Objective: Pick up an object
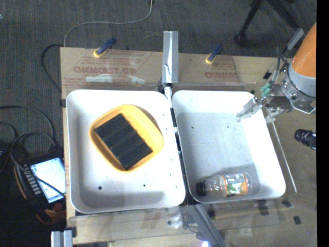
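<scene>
The grey KUKA arm with its orange band [310, 49] enters from the right edge of the camera view, high in the frame, with the band uppermost and the silvery wrist section [300, 89] just below it. From the wrist the two-finger metal gripper [255, 108] stretches leftward and slightly down. Its two slim fingers [245, 111] stand apart, spread in a narrow fork, with nothing between them.

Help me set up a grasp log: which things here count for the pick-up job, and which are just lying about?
For the job:
- hand, over the right bin
- bottle, lying in that bin
- yellow dish holding a black pad, in the left bin

Lying about:
- two clamps
- tablet on the floor
- office chair base
</scene>
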Controlling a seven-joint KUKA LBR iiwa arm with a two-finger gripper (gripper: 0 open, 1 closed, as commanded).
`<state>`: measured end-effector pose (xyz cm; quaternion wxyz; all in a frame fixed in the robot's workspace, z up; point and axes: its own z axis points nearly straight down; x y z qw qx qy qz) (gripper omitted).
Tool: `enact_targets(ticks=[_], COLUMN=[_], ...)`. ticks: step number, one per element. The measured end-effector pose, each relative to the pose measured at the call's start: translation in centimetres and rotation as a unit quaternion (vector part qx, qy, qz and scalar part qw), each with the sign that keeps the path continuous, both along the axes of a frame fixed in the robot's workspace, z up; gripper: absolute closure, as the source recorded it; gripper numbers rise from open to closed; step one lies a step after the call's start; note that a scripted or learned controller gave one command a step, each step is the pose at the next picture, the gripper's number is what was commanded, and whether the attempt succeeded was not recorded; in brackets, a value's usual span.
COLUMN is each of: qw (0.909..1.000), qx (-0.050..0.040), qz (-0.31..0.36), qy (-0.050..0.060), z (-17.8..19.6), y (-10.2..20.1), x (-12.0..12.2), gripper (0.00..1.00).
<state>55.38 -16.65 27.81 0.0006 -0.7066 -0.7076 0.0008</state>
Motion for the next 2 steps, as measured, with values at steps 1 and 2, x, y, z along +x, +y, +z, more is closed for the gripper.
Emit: enact_targets(ticks=[1,2], qw=[0.9838,0.9589], qx=[0.0002,0.0014], qz=[0.179,0.284], qy=[-0.002,-0.001], z=[1.2,-12.2], y=[-1.5,0.6], x=[-3.6,-7.0], gripper=[0.0,0.0])
